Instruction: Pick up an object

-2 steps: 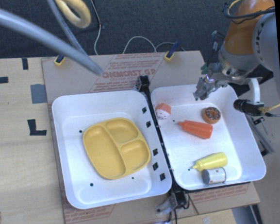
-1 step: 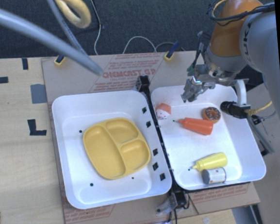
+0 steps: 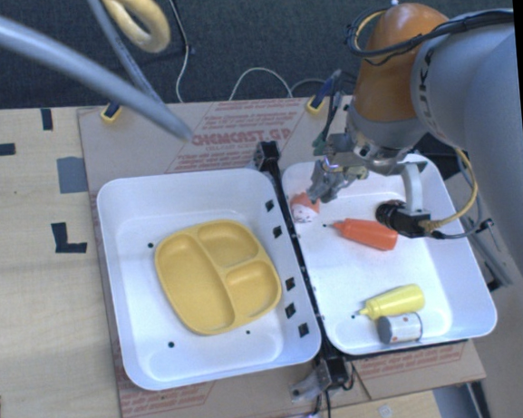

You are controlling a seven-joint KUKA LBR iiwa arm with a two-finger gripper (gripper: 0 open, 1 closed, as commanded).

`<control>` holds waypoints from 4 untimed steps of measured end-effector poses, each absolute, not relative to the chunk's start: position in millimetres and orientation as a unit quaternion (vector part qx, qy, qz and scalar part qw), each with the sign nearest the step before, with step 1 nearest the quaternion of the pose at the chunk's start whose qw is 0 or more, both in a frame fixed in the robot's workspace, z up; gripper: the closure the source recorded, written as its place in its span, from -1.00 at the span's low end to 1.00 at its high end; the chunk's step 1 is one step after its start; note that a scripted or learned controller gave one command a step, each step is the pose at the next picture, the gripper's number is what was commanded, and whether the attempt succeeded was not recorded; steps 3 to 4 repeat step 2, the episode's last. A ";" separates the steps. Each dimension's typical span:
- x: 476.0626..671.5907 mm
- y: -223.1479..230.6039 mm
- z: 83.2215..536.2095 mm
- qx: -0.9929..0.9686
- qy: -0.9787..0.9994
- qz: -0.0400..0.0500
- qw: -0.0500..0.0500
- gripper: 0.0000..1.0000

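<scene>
— On the left half of the frame, what do you count?

— One white bin [image 3: 123, 288], and in it one yellow divided plate [image 3: 217, 276] with three compartments. Black clips run down the divider where it meets the second white bin [image 3: 453, 319] at centre right.

— And in that right bin?

— Four things. A small red-and-white object [image 3: 303, 209] sits at the upper left corner, against the divider. An orange bottle [image 3: 365, 233] lies in the middle, a yellow bottle [image 3: 393, 302] lower down, and a grey cylinder [image 3: 400, 328] touches the yellow one from below.

— Where's the tool?

— The tool [image 3: 325, 185] hangs just beside the red-and-white object, up and right of it. Whether it's apart or together, I cannot tell. The grey arm [image 3: 468, 76] with its orange band covers the upper right.

— Surroundings?

— Cardboard [image 3: 236, 128] under the bins, a wooden tabletop [image 3: 33, 296] with black tape marks at left, dark floor along the top.
</scene>
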State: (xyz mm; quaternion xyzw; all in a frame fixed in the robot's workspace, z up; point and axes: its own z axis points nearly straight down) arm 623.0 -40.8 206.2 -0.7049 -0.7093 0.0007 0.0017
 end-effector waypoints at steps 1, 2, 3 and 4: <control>612.3 18.7 217.0 -0.704 -0.710 0.000 0.001 1.00; 593.4 80.2 215.7 -0.704 -0.710 0.001 0.002 1.00; 593.4 80.2 215.7 -0.704 -0.710 0.001 0.002 1.00; 593.4 80.2 215.7 -0.704 -0.710 0.001 0.002 1.00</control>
